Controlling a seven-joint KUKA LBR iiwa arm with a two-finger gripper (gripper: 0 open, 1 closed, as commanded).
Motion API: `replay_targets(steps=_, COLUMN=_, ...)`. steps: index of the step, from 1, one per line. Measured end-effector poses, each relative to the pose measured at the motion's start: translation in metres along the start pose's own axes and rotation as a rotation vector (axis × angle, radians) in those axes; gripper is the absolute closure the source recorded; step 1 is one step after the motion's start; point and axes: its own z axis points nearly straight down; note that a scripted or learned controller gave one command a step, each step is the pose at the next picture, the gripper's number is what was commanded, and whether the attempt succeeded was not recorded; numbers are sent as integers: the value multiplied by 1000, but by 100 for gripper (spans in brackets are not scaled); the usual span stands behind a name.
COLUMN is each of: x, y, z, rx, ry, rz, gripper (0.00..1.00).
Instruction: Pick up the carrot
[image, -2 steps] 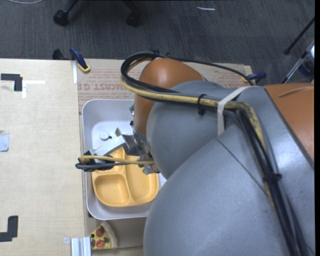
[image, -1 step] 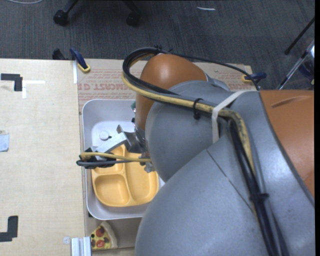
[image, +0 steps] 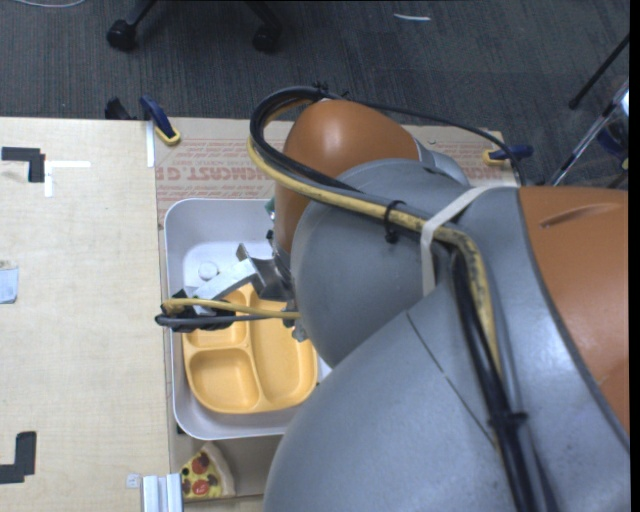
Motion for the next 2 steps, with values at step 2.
replay_targets(steps=2, x=-6, y=8, z=71, rx=7, ry=1, rz=165, gripper=100)
